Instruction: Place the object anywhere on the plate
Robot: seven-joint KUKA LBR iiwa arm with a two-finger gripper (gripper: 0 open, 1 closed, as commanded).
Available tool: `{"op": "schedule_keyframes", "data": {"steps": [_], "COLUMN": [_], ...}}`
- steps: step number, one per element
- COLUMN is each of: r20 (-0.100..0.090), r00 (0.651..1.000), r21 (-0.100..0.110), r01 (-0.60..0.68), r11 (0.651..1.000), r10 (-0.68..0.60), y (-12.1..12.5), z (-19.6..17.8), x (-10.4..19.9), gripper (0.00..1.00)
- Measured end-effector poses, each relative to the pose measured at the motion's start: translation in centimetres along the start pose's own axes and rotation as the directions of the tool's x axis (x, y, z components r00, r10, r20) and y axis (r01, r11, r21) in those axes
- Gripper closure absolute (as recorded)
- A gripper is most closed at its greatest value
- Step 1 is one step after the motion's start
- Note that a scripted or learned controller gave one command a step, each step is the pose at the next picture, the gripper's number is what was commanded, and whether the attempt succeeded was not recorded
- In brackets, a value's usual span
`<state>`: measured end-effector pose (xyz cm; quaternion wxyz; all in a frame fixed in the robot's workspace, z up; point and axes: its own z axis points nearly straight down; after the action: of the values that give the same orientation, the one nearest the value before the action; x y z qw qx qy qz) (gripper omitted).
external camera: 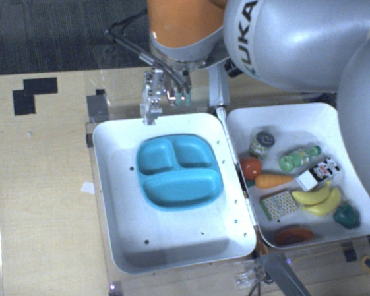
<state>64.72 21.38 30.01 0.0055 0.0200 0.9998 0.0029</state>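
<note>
- Blue plastic plate [179, 179], rounded-rectangular, three compartments (two small along its 12 o'clock side, one long along its 6 o'clock side); lies flat in the left shallow white bin [127, 250], slightly toward that bin's 12 o'clock half. No item rests on it.
- Bare white floor rings the plate on all sides; the widest open strip lies at 6 o'clock, a narrower strip at 9 o'clock, and the plate's 3 o'clock edge comes near the wall shared with the neighbouring bin.
- Two-finger gripper [158, 102], metal, hangs above the left bin's 12 o'clock rim, near its 11 o'clock corner, apart from the plate. Nothing shows between the fingers; whether they are spread or closed cannot be told.
- Grey arm with orange band [183, 11] crosses the top of the view from 2 o'clock.
- Right shallow white bin [363, 223], touching the left bin's 3 o'clock wall, holds the loose objects crowded together:
  - red tomato [251, 167] and orange carrot [273, 180] at its 9 o'clock side;
  - small dark round can [262, 143] at 12 o'clock;
  - green bottle [299, 158] near centre;
  - yellow banana [320, 199] toward 5 o'clock.
- Little free floor remains among these objects.
</note>
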Motion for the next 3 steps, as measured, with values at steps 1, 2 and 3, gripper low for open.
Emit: {"op": "schedule_keyframes", "data": {"steps": [1,2,3], "r20": [0.001,0.011,0.021], "r00": [0.992,0.992,0.992], "r21": [0.0,-0.004,-0.009], "r01": [0.129,0.128,0.127], "r11": [0.992,0.992,0.992], "r10": [-0.129,-0.128,-0.127], "y": [2.1,2.1,2.2], "z": [-9.7,-11.1,-12.5], "x": [0.1,-0.1,-0.2], "gripper": [1.0,1.0,1.0]}}
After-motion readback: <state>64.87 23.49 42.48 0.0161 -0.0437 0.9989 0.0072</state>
